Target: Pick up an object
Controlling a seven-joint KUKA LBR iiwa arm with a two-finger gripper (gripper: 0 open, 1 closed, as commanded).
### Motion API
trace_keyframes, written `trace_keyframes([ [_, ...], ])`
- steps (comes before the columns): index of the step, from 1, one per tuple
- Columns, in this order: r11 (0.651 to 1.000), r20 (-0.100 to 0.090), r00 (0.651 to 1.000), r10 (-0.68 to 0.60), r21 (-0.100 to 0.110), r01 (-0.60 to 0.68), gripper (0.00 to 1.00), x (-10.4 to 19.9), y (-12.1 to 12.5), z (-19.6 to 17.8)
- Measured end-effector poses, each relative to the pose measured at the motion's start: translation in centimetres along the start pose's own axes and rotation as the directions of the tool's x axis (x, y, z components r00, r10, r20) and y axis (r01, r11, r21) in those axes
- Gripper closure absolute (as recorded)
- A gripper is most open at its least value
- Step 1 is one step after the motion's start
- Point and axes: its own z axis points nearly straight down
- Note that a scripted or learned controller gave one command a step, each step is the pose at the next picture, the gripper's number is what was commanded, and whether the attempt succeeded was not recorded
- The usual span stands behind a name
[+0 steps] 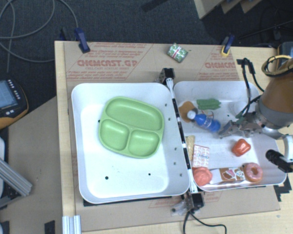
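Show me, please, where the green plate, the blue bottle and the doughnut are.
green plate [131, 126]: camera view, its centre ridge.
blue bottle [208, 123]: camera view, its body.
doughnut [254, 172]: camera view, its ring.

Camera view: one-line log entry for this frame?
gripper low in right bin | beside blue bottle | red item close by | green tray in left bin

Grey arm [278, 112] with broad orange band above the wrist; dark metal gripper [233, 128]; black and yellow cables looping alongside

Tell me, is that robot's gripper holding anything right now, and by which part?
Nothing shows between the gripper. It sits low in the right white bin, beside the small blue bottle.
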Motion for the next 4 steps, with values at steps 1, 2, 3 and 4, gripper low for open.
trace_keyframes([
  [1,1.0,-0.006,1.0,-0.002,0.009,0.002,0.0,1.0,-4.0,0.3],
  [2,1.0,-0.005,1.0,0.0,0.006,0.0,1.0,1.0,-3.9,-0.7],
  [3,1.0,-0.005,1.0,-0.001,0.006,0.001,0.0,1.0,-3.9,-0.7],
  [4,1.0,-0.005,1.0,-0.001,0.008,0.001,0.0,0.7,-6.9,0.3],
])
